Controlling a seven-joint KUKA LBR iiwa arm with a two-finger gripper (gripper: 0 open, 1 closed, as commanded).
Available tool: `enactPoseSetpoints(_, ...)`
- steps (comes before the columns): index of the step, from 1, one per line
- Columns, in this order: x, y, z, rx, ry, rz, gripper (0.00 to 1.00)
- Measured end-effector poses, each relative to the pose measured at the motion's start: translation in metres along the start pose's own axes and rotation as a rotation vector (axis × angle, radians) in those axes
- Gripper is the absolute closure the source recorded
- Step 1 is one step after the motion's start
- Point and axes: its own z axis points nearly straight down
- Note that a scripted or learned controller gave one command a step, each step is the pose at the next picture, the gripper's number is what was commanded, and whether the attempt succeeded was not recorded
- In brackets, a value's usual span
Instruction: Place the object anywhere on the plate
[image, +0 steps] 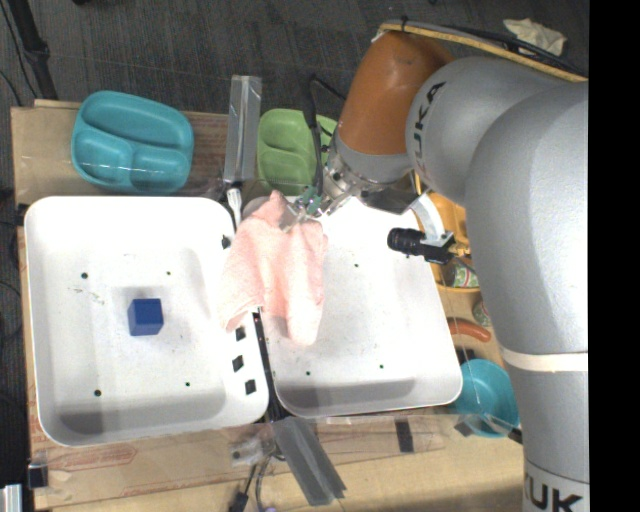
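White bins (60, 300), limp, perhaps terry cloth (280, 275)

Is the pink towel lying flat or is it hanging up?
Hanging up. The pink towel is bunched at its top under the gripper and droops in long folds across the divide between the left bin and right bin.
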Motion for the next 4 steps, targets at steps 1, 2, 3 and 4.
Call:
enactPoseSetpoints(1,0.057,0.025,-0.055,-0.001,-0.001,0.075,1.00)
enactPoseSetpoints(2,0.110,0.079,-0.077,-0.001,0.000,-0.041,1.00)
enactPoseSetpoints(3,0.062,0.044,-0.116,-0.001,0.000,-0.075,1.00)
enactPoseSetpoints(4,0.123,0.064,0.003,0.004,0.001,-0.129,1.00)
